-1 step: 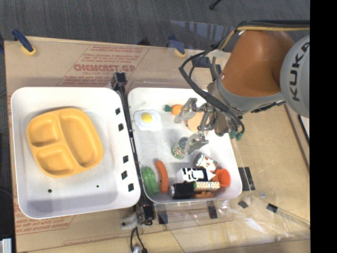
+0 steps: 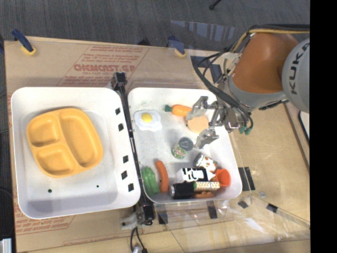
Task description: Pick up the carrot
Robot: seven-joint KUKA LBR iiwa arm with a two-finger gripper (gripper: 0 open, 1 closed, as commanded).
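Camera view puts the left white plastic bin (image 2: 31, 194) first for you: it holds a yellow three-compartment tray (image 2: 64, 140), lying flat toward the bin's left half. A row of black clips (image 2: 126, 136) runs down the seam where the two bins meet.

Moving right, you reach the right white bin (image 2: 158, 96). Near its upper left sits a toy fried egg (image 2: 147, 119), white with a yellow yolk. Just right of it, against the far wall, lies the small orange carrot with a green top (image 2: 179, 109), on its side, green end pointing left. Touching its right end you see a pale peach disc (image 2: 197, 124). Lower in the bin are a small round tin with a green side (image 2: 181, 148), a green vegetable (image 2: 149, 179) beside a red-orange sausage shape (image 2: 162, 176), a black cylinder (image 2: 183, 190), a black-and-white packet (image 2: 196, 174) and an orange cup (image 2: 223, 177), all crowded along the near wall.

Further right, the metal two-finger gripper (image 2: 204, 121) hangs over the peach disc, just right of the carrot. Its fingers stand spread apart, with nothing between them; the carrot is not grasped. Behind it you see the grey arm with its orange band (image 2: 260, 62) reaching in over the brown cardboard-covered bench (image 2: 79, 62).
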